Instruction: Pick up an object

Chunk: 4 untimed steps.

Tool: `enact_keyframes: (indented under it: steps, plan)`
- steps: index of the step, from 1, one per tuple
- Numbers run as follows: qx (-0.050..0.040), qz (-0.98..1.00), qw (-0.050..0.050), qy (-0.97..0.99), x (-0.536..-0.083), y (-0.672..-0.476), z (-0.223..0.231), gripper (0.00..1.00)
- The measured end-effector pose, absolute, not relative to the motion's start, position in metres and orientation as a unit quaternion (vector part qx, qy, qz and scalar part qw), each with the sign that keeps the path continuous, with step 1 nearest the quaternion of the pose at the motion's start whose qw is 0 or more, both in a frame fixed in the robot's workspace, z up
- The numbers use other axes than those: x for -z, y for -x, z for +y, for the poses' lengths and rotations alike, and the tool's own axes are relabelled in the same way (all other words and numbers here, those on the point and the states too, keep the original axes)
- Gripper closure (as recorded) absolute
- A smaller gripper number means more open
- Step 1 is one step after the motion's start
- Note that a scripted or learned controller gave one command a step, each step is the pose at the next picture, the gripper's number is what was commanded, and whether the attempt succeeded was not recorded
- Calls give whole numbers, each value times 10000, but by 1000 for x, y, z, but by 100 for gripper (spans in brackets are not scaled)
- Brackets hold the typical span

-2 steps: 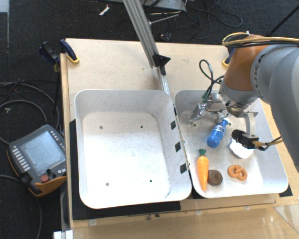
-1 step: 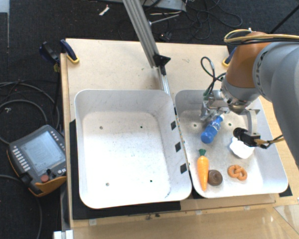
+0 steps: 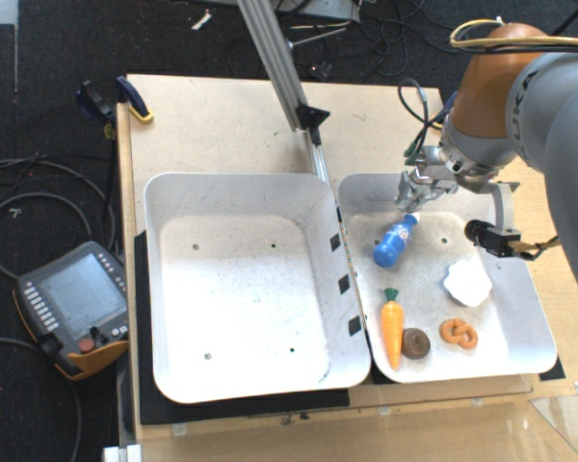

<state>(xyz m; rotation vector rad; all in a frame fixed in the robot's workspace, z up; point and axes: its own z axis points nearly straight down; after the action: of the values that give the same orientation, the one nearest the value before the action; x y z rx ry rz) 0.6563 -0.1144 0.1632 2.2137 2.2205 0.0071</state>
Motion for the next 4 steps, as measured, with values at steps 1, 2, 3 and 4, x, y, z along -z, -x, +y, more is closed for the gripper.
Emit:
enact_keyframes:
  steps: [1, 2, 3, 4]
  plan:
    - [-20, 7081, 26, -7061, -209, -652, -111, 100]
    - [-15, 7082, 22, -7060, -240, -653, -111, 100]
    - [-5, 7098, -8, -7045, -249, -635, -63, 100]
    - [4, 7096, -16, -7046, -240, -620, -20, 100]
